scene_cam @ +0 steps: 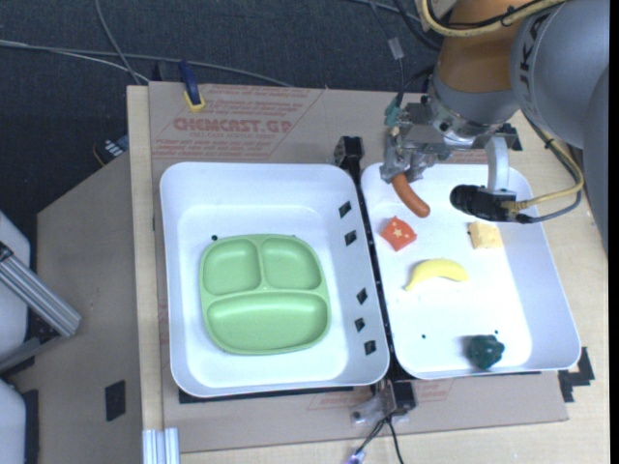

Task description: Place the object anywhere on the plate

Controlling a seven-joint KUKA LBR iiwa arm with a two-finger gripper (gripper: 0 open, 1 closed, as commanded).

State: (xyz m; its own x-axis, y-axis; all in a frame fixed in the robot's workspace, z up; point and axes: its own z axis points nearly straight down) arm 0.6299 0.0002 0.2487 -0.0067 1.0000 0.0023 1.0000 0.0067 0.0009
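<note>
A: So, where did things stand with the plate?

B: The green divided plate lay in the left bin with nothing on it. All the loose items were in the right bin: a hot dog, a red block, a banana, a pale yellow piece and a dark green lump.

A: And the gripper?

B: It hung over the far left corner of the right bin, right at the upper end of the hot dog. The sausage's tip appeared to sit at the fingertips, but whether the fingers had pinched it or merely stood around it I could not tell; the wrist hardware hid the gap.

A: Which step was that, then?

B: The pick, I judged, with the hot dog as the likely object. No carrying had been done.

A: What did the next move call for?

B: A firm grip on the sausage, confirmed by a lift clear of the bin floor, then a carry leftward over the divider between the bins and a release above any compartment of the plate.
</note>
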